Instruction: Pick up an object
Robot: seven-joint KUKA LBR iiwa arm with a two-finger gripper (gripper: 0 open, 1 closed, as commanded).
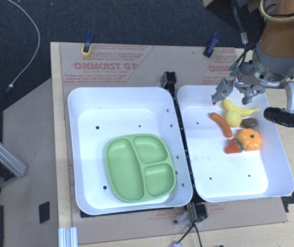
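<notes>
A grey robot arm with an orange band reaches in from the upper right of the frame, its gripper [238,92] hanging over the far edge of the right-hand white bin [208,181] with its two fingers spread apart and nothing between them. Just below the gripper in the picture, in the upper right part of that bin, sits a tight cluster of toy food: a yellow banana [238,110] nearest the fingers, an orange carrot [221,124] to its left, a small brown piece [249,122] to its right, and an orange pumpkin [250,139] with a red piece [233,146] touching it further toward the bottom of the frame. The banana lies almost directly under the open fingers, a little toward the lower right, its long axis running roughly left to right across the frame; the carrot's long axis slants from upper left to lower right. Judged from this, the banana looks the likeliest target, needing little more than a short drop, though its neighbours crowd it closely. The left-hand bin [85,138] holds a green divided plate [140,166] in its lower half, well apart from the gripper.
</notes>
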